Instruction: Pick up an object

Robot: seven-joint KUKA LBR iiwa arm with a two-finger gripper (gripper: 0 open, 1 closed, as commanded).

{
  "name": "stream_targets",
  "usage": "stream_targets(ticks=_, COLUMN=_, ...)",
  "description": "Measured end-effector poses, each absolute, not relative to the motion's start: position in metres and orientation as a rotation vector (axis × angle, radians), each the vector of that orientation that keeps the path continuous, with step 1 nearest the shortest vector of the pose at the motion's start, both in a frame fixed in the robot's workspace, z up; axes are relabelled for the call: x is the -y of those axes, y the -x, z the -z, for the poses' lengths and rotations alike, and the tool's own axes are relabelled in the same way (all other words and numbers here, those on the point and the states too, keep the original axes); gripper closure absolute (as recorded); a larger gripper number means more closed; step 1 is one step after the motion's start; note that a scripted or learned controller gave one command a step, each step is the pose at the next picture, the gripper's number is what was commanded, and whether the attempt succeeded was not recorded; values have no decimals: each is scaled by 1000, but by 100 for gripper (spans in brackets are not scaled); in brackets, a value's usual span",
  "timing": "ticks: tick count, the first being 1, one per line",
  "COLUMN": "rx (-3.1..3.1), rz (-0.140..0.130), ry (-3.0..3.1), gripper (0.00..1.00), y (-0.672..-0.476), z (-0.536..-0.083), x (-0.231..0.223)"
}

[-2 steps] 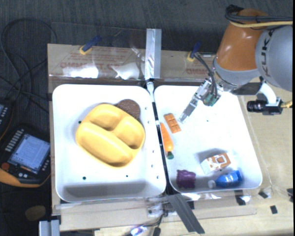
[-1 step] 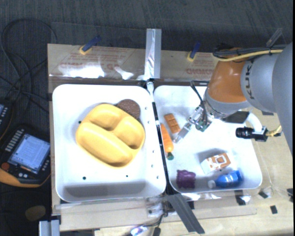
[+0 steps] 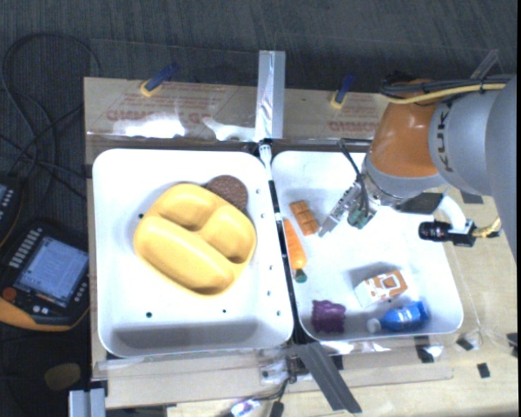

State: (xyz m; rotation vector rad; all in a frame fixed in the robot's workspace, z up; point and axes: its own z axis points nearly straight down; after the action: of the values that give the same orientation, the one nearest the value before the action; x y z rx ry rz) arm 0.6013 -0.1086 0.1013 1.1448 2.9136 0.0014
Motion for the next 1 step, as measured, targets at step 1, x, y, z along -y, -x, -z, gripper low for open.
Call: stream_targets(ticks=1, rx=-2609, rz=-6, ry=-1731, gripper=100, y=-607, z=-92, x=102)
